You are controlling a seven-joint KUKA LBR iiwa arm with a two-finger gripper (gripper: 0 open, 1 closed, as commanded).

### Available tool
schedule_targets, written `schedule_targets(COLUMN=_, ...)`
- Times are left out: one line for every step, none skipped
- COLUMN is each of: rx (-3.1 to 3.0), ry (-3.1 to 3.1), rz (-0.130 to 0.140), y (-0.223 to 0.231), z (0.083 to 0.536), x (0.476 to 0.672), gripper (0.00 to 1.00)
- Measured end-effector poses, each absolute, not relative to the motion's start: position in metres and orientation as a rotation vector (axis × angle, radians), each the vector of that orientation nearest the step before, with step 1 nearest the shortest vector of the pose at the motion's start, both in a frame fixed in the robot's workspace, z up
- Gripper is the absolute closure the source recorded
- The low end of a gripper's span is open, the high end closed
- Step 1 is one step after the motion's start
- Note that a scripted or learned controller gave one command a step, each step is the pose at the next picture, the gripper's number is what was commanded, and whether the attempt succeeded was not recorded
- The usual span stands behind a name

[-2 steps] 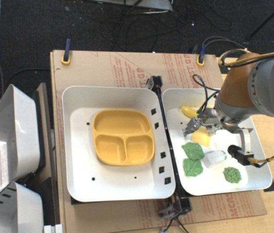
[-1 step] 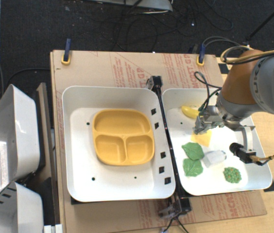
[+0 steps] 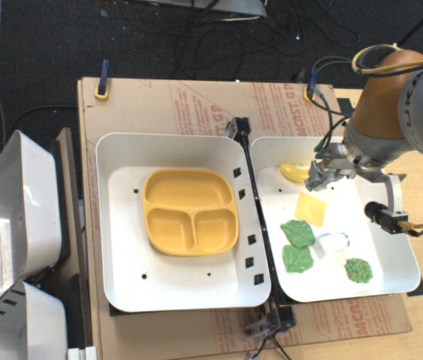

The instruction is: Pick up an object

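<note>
The right bin holds a yellow banana-shaped piece near its far left, a pale yellow square block, two green leafy pieces, a small clear-white item and a green bumpy ball. My gripper hangs low over the bin's far part, right beside the banana piece and just above the yellow block. Nothing shows between its fingers.
The left bin carries a yellow three-compartment tray. A black divider with clips runs between the bins. The grey arm with its orange band comes in from the right. White containers stand left of the bench.
</note>
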State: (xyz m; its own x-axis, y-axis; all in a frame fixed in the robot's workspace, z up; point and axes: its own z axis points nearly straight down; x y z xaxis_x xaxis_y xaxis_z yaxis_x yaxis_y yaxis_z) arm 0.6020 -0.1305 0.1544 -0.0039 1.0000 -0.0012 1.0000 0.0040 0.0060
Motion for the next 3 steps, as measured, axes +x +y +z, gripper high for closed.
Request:
schedule_targets(rx=2.214, ry=2.222, rz=0.005, y=-0.129, z=0.199, x=0.598, gripper=1.00)
schedule_targets(rx=2.213, ry=2.222, rz=0.005, y=-0.129, z=0.242, x=0.596, gripper=1.00)
schedule_targets(rx=2.214, ry=2.231, rz=0.001, y=-0.076, z=0.231, x=0.595, gripper=1.00)
